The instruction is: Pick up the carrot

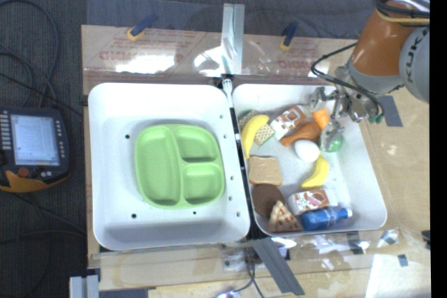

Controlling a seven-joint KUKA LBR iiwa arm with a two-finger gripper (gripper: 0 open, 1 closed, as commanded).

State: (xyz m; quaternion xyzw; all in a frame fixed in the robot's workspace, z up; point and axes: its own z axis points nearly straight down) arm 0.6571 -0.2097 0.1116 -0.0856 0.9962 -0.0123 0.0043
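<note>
**Visitor:** So, how far along are you with the carrot (309,125)?

**Arm:** Early, by my reckoning. It lies in the upper right of the frame, in the right bin (374,202), orange and tapered, slanting down to the left, its thin end touching a small printed carton (287,120). My jaws (336,112) hang just beside its thick end, at its right. Whether they stand open or closed I cannot tell from this slanted view; metal and cable blur together there. Nothing shows between them, so I claim no hold. Closing on it and lifting are all left to do.

**Visitor:** What is around it?

**Arm:** A crowd of toy food. A smooth white egg (306,150) sits just below the carrot, a small green thing (333,143) near my jaws, curved yellow bananas at (254,134) and (318,173), a square slice of bread (265,170), a pizza wedge (282,215), a blue bottle (325,218). Mostly glossy plastic, I judge, likely slippery.

**Visitor:** And the other side?

**Arm:** The left bin (112,108) carries a green divided tray (180,165), rounded and matte. Both bins are shallow white plastic on the table (401,171).
</note>
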